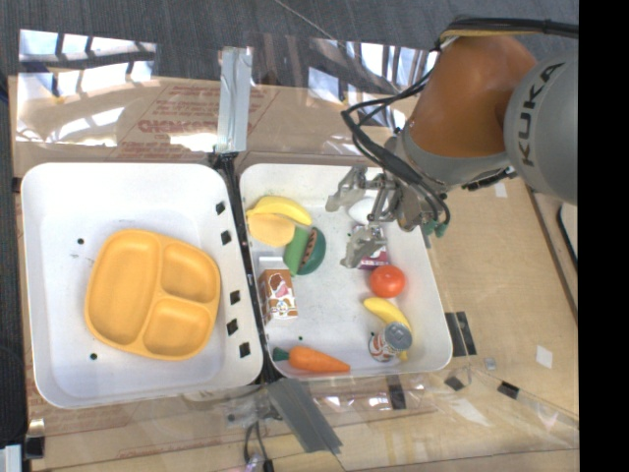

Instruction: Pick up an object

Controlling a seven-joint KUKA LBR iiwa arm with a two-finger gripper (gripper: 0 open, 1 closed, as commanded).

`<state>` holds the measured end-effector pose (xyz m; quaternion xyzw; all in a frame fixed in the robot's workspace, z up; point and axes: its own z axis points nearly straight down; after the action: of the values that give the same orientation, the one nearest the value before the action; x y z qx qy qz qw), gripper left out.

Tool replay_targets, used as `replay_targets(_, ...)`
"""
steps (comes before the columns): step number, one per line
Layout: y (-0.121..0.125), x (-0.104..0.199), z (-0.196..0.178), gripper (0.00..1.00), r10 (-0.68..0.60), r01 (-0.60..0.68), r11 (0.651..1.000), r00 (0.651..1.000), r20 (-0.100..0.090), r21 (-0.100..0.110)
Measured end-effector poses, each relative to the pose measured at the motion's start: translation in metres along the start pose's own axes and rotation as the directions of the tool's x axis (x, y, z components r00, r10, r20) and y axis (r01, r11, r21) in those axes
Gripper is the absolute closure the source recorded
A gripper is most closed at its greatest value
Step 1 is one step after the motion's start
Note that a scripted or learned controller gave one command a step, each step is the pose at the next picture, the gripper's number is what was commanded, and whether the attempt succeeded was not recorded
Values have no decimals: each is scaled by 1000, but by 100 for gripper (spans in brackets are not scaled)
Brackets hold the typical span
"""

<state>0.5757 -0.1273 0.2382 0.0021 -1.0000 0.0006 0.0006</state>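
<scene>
My gripper (353, 221) hangs over the upper middle of the right bin (334, 180), with the arm coming in from the right. Its two fingers (341, 193) stand apart, open, with only white bin floor between them. The lower fingertip is just above a small pink packet (375, 260). A red tomato (388, 281) lies below that packet. Left of the gripper are a yellow banana (279, 210) and a green and brown round piece (306, 251).
Also in the right bin are a small brown carton (278, 295), a carrot (313, 361), a small yellow banana (385, 312) and a little can (392, 342). The left bin (54, 200) holds a yellow divided plate (152, 293).
</scene>
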Motion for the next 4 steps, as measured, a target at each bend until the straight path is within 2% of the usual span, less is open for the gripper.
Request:
replay_targets(1,27,-15,108,0,-92,92,996,996,-8,-5)
replay_targets(2,24,-72,127,0,-184,184,983,983,2,-1)
replay_targets(3,24,-72,127,0,-184,184,983,983,3,-1)
replay_targets(4,-4,-82,-166,0,-144,144,990,989,16,6)
